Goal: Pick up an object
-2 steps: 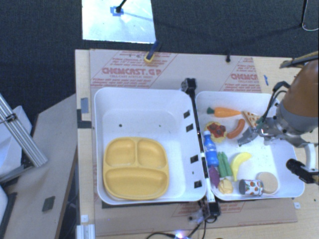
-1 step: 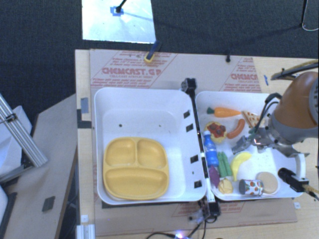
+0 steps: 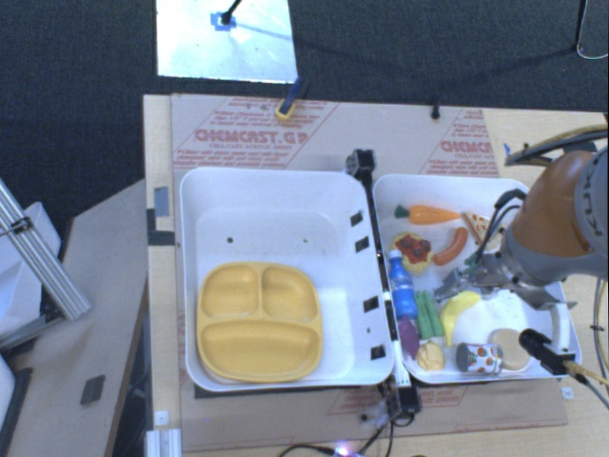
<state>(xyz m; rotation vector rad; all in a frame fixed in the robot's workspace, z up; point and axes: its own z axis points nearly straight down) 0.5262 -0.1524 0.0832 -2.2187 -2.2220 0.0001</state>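
the gripper (image 3: 463, 282) hangs low in the right bin (image 3: 481, 184), just above a yellow toy banana (image 3: 461, 305) — grip state cannot be told. crowded neighbours — green pieces (image 3: 427, 313), blue bottle (image 3: 402, 290) — risk being nudged, spoiling the pick.

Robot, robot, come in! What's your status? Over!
Gripper low in right bin, above banana. Nothing seen held. Toy food crowded close around.

Claw (image 3: 463, 281) above banana (image 3: 460, 305), right bin (image 3: 447, 187)
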